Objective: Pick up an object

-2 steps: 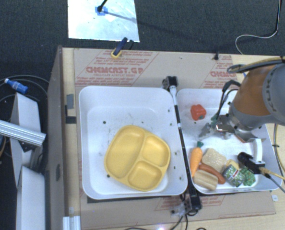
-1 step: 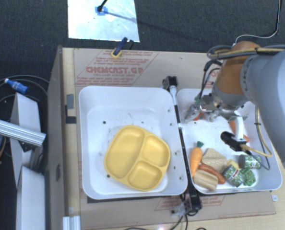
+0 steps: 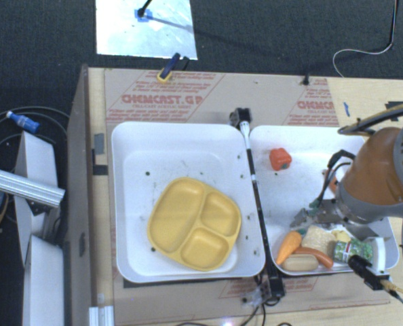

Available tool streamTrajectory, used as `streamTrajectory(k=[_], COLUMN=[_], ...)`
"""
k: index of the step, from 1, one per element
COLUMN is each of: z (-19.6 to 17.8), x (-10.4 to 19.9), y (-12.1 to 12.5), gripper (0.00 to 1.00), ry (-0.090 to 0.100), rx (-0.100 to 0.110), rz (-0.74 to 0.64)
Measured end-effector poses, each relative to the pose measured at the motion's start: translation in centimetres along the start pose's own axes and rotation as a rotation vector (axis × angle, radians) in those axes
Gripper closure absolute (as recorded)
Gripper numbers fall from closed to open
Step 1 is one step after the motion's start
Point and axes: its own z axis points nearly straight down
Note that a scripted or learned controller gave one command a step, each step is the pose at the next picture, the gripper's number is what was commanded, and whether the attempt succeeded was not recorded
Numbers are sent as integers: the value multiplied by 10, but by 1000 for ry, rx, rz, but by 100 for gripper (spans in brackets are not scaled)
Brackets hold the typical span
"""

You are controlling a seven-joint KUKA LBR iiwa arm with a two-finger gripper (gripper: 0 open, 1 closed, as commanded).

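Reach over the food pile.
My gripper (image 3: 309,216), grip state unreadable, hangs just above the carrot (image 3: 288,247), whose long axis is diagonal.

Even, soft overhead light; a slightly grainy, low-resolution picture.

The two white bins (image 3: 188,141) read bright without blowing out, and the yellow tray (image 3: 195,224) in the left one throws only a thin, faint shadow at its lower edge. Above the bins, a shiny sheet (image 3: 146,17) on the dark floor catches pale glare. The floor around it shows speckled noise. To the right of the bins, the arm (image 3: 381,175) looks a little soft at its edges, and small items beneath it blur together.
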Motion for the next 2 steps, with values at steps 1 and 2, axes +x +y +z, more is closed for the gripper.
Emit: streamTrajectory(k=[1,2], z=[-73,-25], x=[18,38], y=[68,136], gripper=[0,0], ry=[0,1], rx=[-4,-1], rz=[-3,-4])
